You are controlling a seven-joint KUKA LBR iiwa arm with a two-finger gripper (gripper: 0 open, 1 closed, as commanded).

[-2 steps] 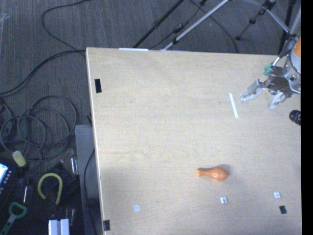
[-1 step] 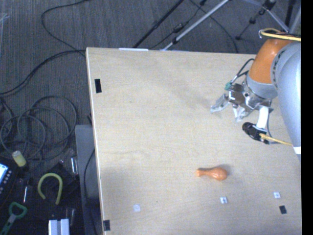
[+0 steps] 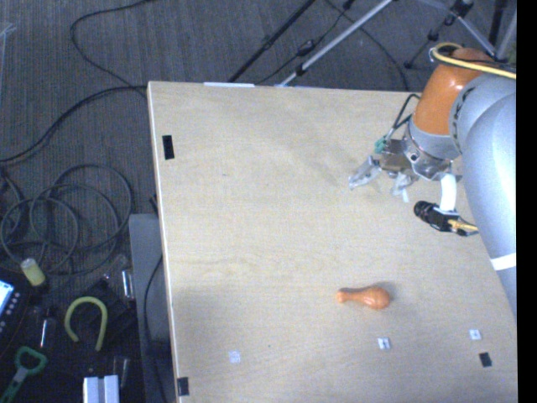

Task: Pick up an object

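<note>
Hand hangs w/ fingers spread, nothing in it, prob bc it's not lined up yet. Orange pear-shaped object lies on the table, well apart, nearer the front.

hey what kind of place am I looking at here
Probably a robotics lab or test workshop. A robot arm reaches over a bare wooden bench bearing one small orange object, with loose cables and tripod legs on the carpet.
</note>
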